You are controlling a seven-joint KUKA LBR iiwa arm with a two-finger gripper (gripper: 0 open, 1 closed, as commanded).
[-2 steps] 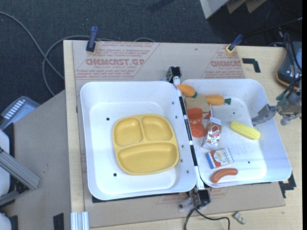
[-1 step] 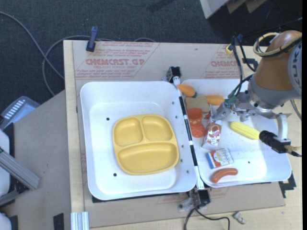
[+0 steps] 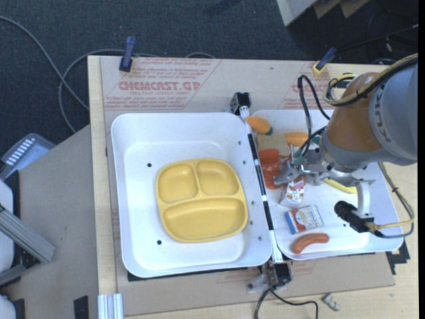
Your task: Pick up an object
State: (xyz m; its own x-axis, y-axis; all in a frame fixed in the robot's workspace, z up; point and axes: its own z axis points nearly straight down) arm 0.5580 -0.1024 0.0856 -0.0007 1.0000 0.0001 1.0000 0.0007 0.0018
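My gripper (image 3: 297, 171) hangs over the left half of the right bin (image 3: 385, 244), with the arm reaching in from the right. Just below it lies a small white and red bottle (image 3: 295, 191), close to the gripper or touching it. A red cup (image 3: 269, 165) stands to the gripper's left. An orange piece (image 3: 297, 138) lies just behind it. A white and blue snack packet (image 3: 305, 216) and a brown sausage (image 3: 311, 242) lie nearer the front edge. A yellow banana-like piece (image 3: 342, 185) shows under the wrist.
The left bin (image 3: 126, 178) holds a yellow divided plate (image 3: 200, 199). Another orange item (image 3: 259, 125) sits at the right bin's back left corner. A black part (image 3: 352, 218) and cables hang from the arm over the right bin's right side.
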